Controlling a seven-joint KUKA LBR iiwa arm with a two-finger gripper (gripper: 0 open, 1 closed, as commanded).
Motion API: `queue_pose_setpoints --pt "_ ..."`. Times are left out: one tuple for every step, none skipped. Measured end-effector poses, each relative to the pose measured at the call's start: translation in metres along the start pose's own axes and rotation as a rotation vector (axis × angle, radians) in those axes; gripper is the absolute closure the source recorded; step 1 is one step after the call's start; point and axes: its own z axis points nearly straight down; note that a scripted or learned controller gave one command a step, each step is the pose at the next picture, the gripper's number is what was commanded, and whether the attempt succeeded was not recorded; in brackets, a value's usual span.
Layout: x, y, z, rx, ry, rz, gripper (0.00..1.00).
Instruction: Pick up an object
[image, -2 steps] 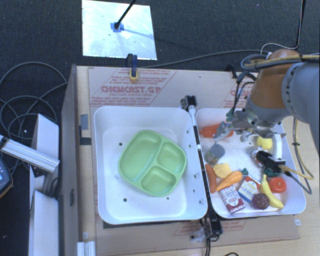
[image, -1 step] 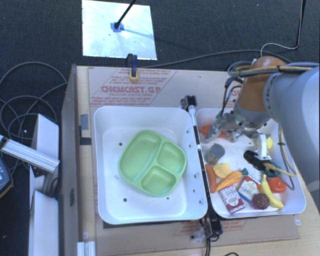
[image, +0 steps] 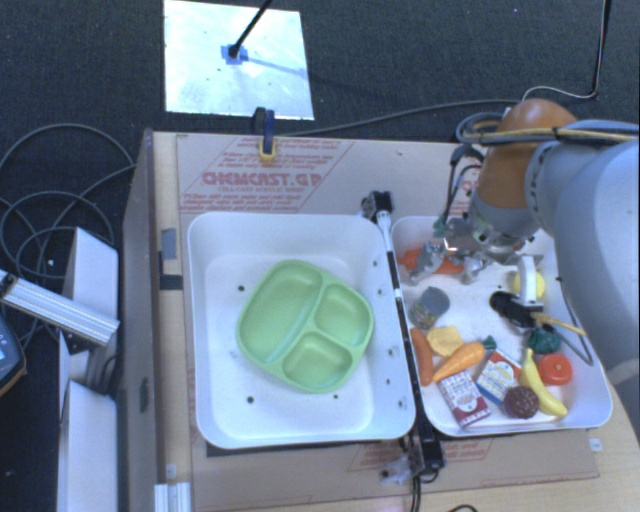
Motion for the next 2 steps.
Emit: queue_pose_setpoints --pt "-0.010 0.001 0.000 -0.006 0.001 0.001 0.00" --pt "0.007 -0.075 0.002 -0.064 -0.015 -0.001 0.00"
